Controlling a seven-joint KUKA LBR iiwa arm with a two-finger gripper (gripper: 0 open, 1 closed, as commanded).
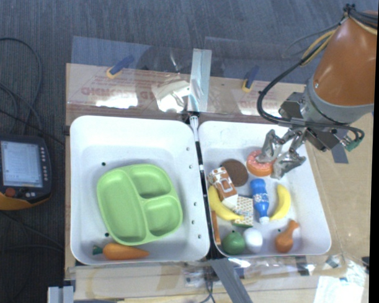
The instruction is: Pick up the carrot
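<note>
The carrot [121,252], orange with a small green top, lies flat in the front left corner of the left bin [84,144], just in front of a green divided plate [140,204]. My gripper [281,153] hangs over the back of the right bin [318,202], far to the right of the carrot. Its fingers stand apart with nothing between them. A pink donut [258,161] lies right beside its left finger.
The right bin holds a brown cookie [236,172], a small box [222,183], two bananas [223,207] [281,203], a blue bottle [259,200], a drumstick [286,237], and a green ball [234,242] beside a white one [253,239]. A teach pendant [18,171] sits off the bench at left.
</note>
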